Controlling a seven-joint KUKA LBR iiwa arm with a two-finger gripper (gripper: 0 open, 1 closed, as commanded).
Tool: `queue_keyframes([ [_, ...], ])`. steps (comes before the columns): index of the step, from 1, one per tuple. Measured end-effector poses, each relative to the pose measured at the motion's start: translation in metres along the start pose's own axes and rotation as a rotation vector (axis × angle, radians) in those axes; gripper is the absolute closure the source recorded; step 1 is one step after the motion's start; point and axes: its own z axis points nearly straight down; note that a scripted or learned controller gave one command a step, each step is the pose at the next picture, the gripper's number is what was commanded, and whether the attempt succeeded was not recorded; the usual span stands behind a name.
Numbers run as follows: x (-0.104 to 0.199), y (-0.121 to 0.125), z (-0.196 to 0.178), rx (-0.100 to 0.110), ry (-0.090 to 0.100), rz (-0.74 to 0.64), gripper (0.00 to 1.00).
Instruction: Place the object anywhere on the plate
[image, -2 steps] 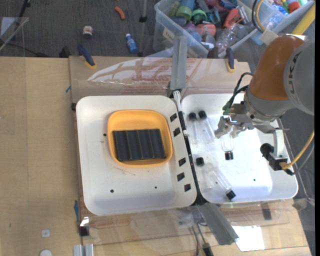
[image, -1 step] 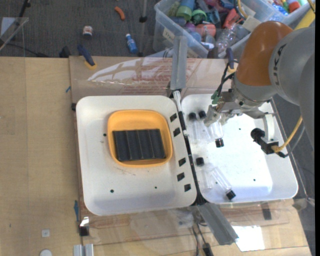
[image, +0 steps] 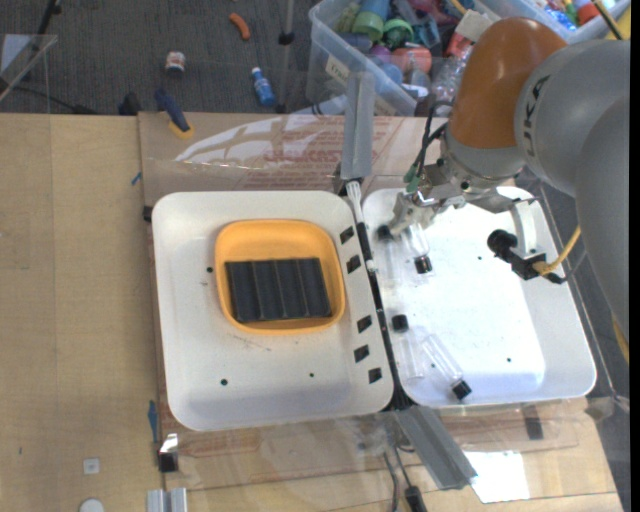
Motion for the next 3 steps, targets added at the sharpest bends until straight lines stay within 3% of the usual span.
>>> queue_keyframes([
  [1,0.022,0.012,-0.006,0.0,0.0,-0.089,1.0],
  [2,0.022,0.012,-0.006,0.0,0.0,-0.09,0.0],
  [3,0.046,0.018,-0.021,-0.002,0.0,-0.088,0.0],
])
